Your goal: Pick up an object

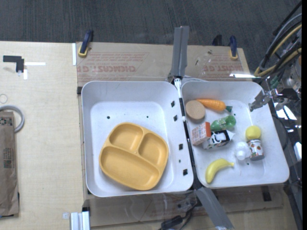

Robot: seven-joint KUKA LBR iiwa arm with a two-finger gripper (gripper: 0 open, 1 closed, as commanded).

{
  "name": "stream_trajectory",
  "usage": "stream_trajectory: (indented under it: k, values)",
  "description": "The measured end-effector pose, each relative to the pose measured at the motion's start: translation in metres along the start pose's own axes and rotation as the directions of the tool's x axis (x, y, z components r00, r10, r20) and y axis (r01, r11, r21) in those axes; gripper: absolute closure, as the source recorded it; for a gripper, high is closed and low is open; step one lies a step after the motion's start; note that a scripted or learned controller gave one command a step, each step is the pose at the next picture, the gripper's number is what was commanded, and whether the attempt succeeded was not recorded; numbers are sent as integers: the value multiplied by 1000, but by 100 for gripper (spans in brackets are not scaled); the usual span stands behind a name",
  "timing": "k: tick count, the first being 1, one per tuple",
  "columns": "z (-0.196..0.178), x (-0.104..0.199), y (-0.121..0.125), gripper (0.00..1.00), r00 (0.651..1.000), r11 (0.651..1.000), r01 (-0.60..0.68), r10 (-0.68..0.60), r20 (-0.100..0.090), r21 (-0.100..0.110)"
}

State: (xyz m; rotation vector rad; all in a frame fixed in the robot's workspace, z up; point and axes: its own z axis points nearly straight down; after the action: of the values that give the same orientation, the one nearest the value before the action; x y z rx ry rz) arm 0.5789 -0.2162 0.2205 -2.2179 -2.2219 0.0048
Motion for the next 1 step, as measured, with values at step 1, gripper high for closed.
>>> stream_trajectory:
  k: [1]
  values:
    - [116,48,57,0,975,975,222,-222,0,-1]
